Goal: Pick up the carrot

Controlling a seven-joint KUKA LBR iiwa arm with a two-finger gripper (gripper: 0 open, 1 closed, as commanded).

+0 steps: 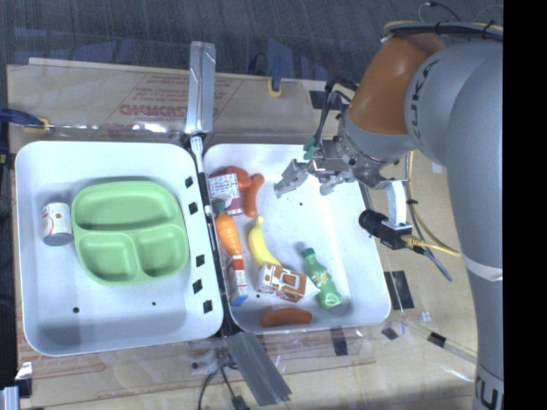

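Right bin (363, 254): shallow, white, holding the food items listed below.

Carrot (227, 234): orange, lying lengthwise against the bin's left wall, at about 9 o'clock from the bin's centre. A small packet (238, 276) sits just below it, at its 6 o'clock.

Banana (260, 244): yellow, curved, just beside the carrot at its 3 o'clock.

Red can (224, 185): labelled, at the bin's upper left corner, at 12 o'clock from the carrot. An orange-red sausage-shaped piece (253, 193) lies touching it at its 3 o'clock.

Juice carton (283, 282): orange and white, at 5 o'clock from the banana.

Green bottle (321, 278): lying tilted, just beside the carton at its 3 o'clock.

Sausage (286, 317): reddish, by the bin's lower wall at 6 o'clock.

Gripper (309, 176): over the upper part of the right bin, at about 2 o'clock from the carrot and well apart from it. Its fingers stand spread apart, with nothing between them.

Left bin (43, 306): white, holding a green divided tray (130, 229) at centre and a small white cup (56, 223) on its side at the tray's 9 o'clock.
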